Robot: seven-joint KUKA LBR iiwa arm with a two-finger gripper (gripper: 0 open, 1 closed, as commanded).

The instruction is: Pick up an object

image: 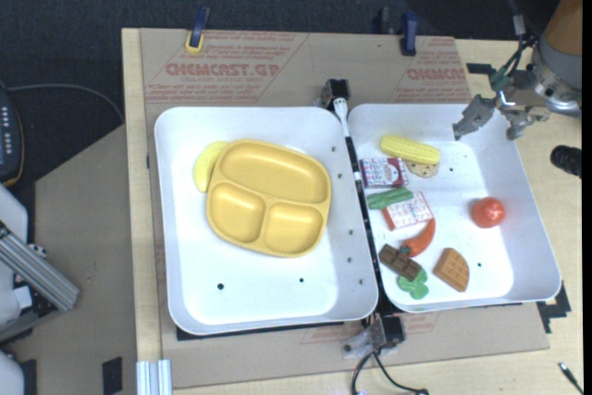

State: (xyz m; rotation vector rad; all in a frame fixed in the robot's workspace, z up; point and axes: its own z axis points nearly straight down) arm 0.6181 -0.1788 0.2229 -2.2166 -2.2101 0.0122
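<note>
Gripper (490, 117): seen at the upper right of the frame, hovering over the far right corner of the right bin (536, 227); its two fingers are spread apart with nothing between them.

Task's thing: none has been taken up — every candidate lies in the right bin, in a cluster along its left side, with the tomato (487, 212) apart toward the right.

Risk, crowding: the corn cob (409, 148), cookie (425, 167), two small printed packets (383, 172), green bean pod (388, 197) and red chilli (421, 238) are touching or just beside one another; a descent here is judged likely to nudge neighbours or close on two things at once.

Risk, rolling: the tomato is round and glossy, so it may be squeezed out sideways if the fingers meet it off centre.

Risk, flat pieces: the waffle (452, 268) and chocolate bar (400, 260) lie low on the bin floor; fingertips could be stopped by the floor before any grip is made.

Risk, bin wall: the gripper stands near the raised rim, which could be struck on a careless descent.

Materials: the toy foods look like moulded plastic — smooth, hard, brightly coloured; the packets look like thin printed card.

Left bin (185, 273): a yellow three-compartment plate (268, 196), glossy and rounded, is held there, with a yellow banana-like piece (205, 164) tucked at its upper left edge.

Bench: brown printed cardboard (231, 60) lies beneath both bins.
</note>
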